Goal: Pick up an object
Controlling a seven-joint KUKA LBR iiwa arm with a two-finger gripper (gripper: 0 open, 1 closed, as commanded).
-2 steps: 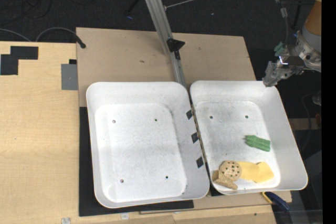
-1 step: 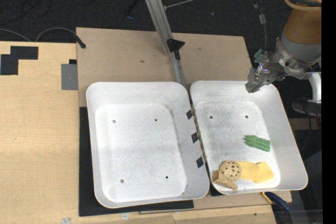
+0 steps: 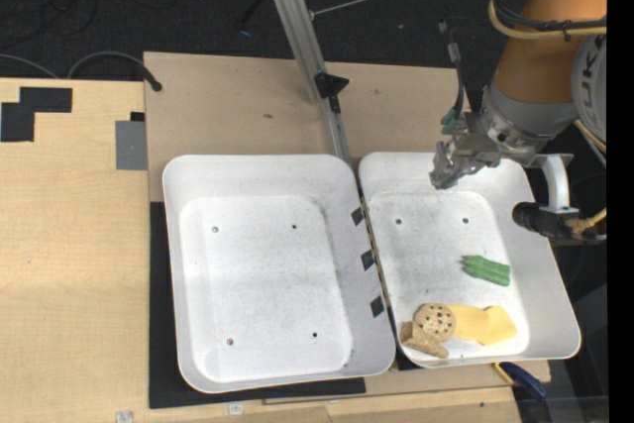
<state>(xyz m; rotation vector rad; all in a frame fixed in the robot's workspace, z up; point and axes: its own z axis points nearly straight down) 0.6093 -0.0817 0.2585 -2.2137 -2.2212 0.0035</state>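
At the near edge of the right bin [image 3: 555, 332], a round tan cookie-like piece [image 3: 432, 323] is seen touching a flat yellow piece [image 3: 487, 324]. Further up, near the bin's right wall, a small green object [image 3: 486, 269] is found lying alone. At the far edge of that bin the gripper [image 3: 448, 165] is poised; nothing is seen between its tips, and whether it is released or clenched cannot be told. The left bin [image 3: 178, 213] sits alongside.

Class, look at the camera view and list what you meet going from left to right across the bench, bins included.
Left white bin → black clips on the seam between the bins → round tan cookie-like item → gripper → yellow piece and green object, roughly level.
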